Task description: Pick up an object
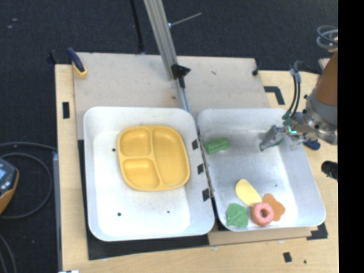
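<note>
Two white bins on the tabletop (227, 67): left bin (99, 220) holds a yellow divided plate (153, 156), right bin (296, 181) holds the candidates. Gripper (272, 139) hovers over the right bin's upper part, nothing between the jaws, spread unclear. Green piece (216, 146) at that bin's upper left lies alone, so it's the cleanest target. Yellow piece (248, 191), green block (237, 215) and pink donut (263, 214) crowd its lower edge; avoid.

Two white bins (94, 220) sit side by side. The left one holds one yellow divided plate (153, 157). The right one holds five small items: one green cylinder-like piece (216, 146), one pale yellow piece (248, 191), one pink ring (262, 214), one orange piece (276, 206), and one green lump (237, 215), possibly a leafy toy
</note>
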Tool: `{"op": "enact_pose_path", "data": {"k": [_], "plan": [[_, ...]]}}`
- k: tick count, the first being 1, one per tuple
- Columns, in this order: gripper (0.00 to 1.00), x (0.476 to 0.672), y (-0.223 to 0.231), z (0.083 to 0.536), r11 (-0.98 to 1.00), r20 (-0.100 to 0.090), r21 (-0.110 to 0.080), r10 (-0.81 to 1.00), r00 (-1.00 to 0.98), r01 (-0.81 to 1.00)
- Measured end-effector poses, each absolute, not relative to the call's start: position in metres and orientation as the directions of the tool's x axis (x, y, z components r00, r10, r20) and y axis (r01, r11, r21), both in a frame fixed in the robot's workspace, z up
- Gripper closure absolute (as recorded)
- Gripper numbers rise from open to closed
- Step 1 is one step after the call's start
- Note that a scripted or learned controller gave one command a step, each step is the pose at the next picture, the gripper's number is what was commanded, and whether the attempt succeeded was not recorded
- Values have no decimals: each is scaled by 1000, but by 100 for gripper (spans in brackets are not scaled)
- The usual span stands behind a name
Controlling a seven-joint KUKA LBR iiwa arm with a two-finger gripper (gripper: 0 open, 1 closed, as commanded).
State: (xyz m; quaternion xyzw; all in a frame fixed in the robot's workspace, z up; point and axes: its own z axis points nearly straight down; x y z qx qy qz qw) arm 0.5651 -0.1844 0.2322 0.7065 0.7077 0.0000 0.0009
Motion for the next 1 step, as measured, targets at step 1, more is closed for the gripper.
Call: {"op": "enact_pose_path", "data": {"k": [1], "plan": [[0, 565, -184, 232, 2, -1, 1, 1000, -2, 1000]]}}
